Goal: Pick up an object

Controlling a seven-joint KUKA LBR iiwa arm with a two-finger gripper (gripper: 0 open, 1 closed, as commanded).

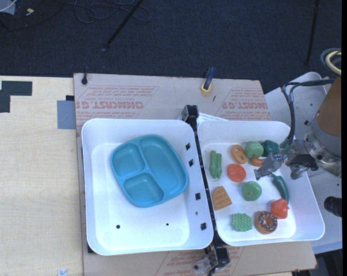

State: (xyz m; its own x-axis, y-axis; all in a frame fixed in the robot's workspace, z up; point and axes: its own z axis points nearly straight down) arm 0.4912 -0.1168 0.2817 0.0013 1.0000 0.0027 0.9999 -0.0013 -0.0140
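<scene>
right bin: toy foods; tool above them, finger state unclear. left bin: blue tray.

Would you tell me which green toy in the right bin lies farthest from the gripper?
The upright green cob, nearest the bins' divider; the other greens lie closer to the gripper.

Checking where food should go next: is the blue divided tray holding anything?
Empty. The blue divided tray lies flat in the left bin, and all three compartments show bare blue plastic.
</scene>
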